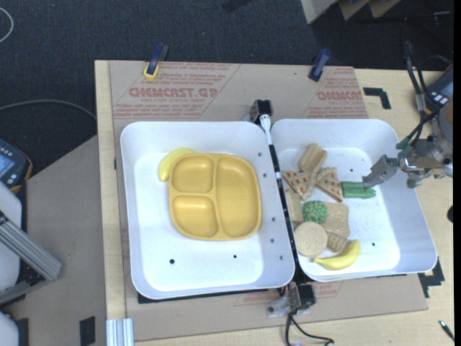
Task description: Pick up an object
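Claw: you see the claw [378, 173] at the 3 o'clock side of the right bin [403, 225], its grey tip reaching in over the bin wall; you cannot tell its state.
Nearest thing: the green stick [358, 190] lies just at 7 o'clock of the claw tip, flat on the bin floor; you cannot tell whether the two touch, and nothing shows the stick gripped.
Pile: at 9 o'clock of the stick you find the toast wedges [315, 183], tan and speckled red, crowded together near the bin's middle.
Below the pile: the green broccoli piece [315, 211] sits at 6 o'clock of the wedges, touching the crackers [336, 222] beside it.
Round item: the pale round biscuit [311, 239] rests at 6 o'clock of the broccoli.
Banana: the small yellow banana [341, 257] curves along the bin's 6 o'clock edge, just beside the biscuit.
Left bin: the left bin [144, 215] holds the yellow divided plate [215, 195], three sections, near its centre.
Second banana: a yellow banana [169, 162] peeks out at the plate's 10 o'clock corner.
Desk: the desk [216, 89] carries both bins side by side, with a blue and yellow clamp [154, 62] at its 12 o'clock edge.
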